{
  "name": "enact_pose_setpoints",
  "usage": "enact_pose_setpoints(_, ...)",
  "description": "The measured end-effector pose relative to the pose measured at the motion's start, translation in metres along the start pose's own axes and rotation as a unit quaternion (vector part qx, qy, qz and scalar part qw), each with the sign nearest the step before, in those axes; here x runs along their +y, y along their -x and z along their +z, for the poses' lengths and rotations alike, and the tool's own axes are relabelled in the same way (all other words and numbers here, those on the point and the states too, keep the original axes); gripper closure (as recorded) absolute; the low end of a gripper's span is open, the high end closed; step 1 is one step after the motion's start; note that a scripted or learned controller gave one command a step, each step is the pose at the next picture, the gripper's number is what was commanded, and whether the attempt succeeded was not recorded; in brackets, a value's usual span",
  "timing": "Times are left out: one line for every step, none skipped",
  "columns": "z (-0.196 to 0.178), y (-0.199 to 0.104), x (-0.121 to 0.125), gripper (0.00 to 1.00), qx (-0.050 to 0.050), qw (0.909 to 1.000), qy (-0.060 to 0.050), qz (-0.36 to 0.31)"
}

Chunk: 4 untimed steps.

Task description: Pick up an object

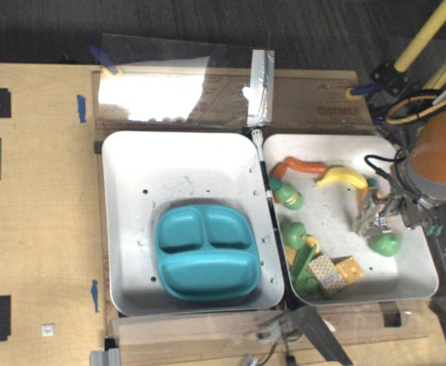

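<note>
The end effector (375,218) hangs low in the right bin (417,280), close to that bin's right wall, with the orange band of the arm (442,155) above it at the view's right edge. Its metal parts are a small tangle at this angle. I cannot tell how its jaws stand, and nothing can be seen gripped.

Just beside it, toward the bin's near-right corner, lies a round green fruit-like toy (385,243), the likeliest target. It looks to sit off to one side of the end effector rather than squarely under it, so a closing motion could well nudge the smooth ball away instead of trapping it. The right wall is close too, and a fingertip could catch on it or pin the toy there.

On the far side of the end effector from that toy lies a yellow banana (344,178), with an orange carrot (303,167) beyond it. Black cables (383,166) loop near the banana and might snag on a lift.

Further toward the left bin (123,158) are two more green toys (289,197), then a heap of a green vegetable, a speckled block (324,274) and a tan block (349,269). Any grasp there risks catching two pieces at once. The left bin holds a teal divided plate (206,252), well apart.
</note>
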<state>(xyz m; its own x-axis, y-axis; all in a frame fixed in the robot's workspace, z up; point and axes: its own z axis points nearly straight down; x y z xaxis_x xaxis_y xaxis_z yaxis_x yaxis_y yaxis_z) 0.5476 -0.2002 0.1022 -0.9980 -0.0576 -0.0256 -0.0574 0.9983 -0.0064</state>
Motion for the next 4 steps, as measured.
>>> enact_pose_setpoints(0.001, 0.000, 0.000, 0.00, 0.001, 1.0000, 0.000, 0.000)
enact_pose_setpoints(0.014, 0.009, -0.002, 0.00, 0.008, 0.9993, 0.002, 0.038)
enact_pose_setpoints(0.000, 0.013, -0.002, 1.00, 0.000, 0.9993, 0.000, 0.037)
enact_pose_setpoints(0.001, 0.013, -0.002, 0.00, 0.000, 0.9993, 0.000, 0.037)
